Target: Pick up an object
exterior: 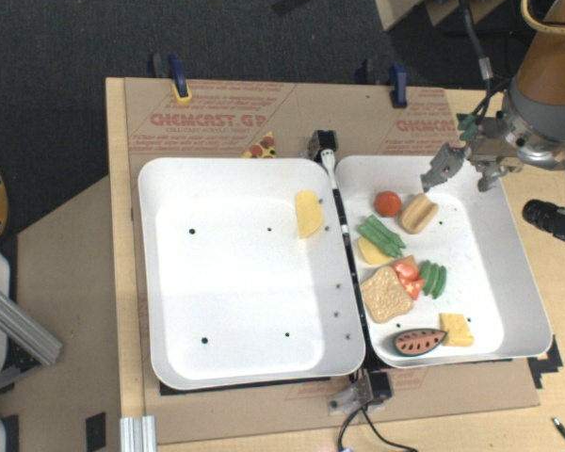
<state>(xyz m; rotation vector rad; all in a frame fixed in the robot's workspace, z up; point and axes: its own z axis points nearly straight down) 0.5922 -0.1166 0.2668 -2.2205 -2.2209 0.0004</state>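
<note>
The left bin [235, 281] holds one yellow slice [308, 215] by its right edge. The right bin [508, 252] is full of toy food. The claw [444, 169] hangs over the right bin's top edge, fingers a little apart, holding nothing. Just below it lies the bread roll [418, 213], near the top middle of that bin, beside a red tomato [388, 202]. The roll looks light, hard and smooth, so it may slip. I would pinch it across its short middle.
</note>
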